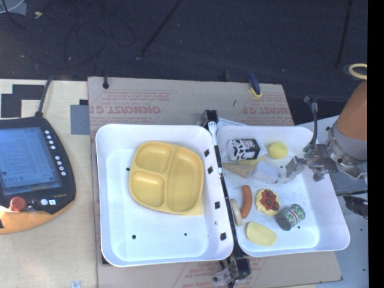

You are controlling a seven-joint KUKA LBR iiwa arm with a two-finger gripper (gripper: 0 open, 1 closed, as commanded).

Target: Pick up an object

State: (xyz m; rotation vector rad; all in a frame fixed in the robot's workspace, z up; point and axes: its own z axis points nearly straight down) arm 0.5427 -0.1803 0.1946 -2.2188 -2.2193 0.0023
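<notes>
Gripper [295, 165] hung low over right bin [327, 236], near its right side, tips just beside clear plastic packet [267, 173]. Couldn't tell its state, too small and blurry. Nothing visibly held. Candidates all lying in bin: milk carton [242, 149], yellow ball [277, 150], sausage [246, 201], green can [290, 216]. Yellow divided plate [167, 176] alone in left bin [117, 233]. Looked like approach stage, whole pick left to do.
</notes>
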